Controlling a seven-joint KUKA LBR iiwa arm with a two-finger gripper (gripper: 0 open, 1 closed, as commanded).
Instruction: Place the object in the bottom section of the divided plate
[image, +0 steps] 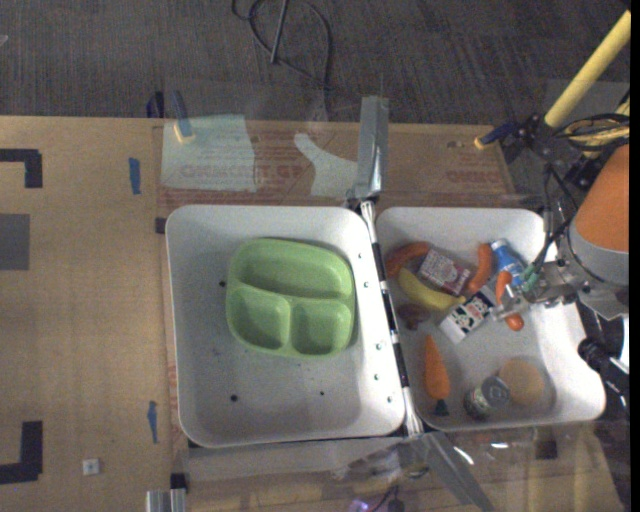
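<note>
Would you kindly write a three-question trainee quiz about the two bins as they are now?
1. True or false: the green divided plate lies in the left white bin.
2. Which lies nearest the yellow banana? A) orange carrot B) round tan ball C) small red-and-white carton
3. Fill in: the gripper hangs over the ____ bin.

Key: 1 true; 2 C; 3 right.

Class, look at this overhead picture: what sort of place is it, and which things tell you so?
Probably a robotics lab bench: two white bins, a green divided plate, toy food like a banana, and the robot's gripper.
</note>
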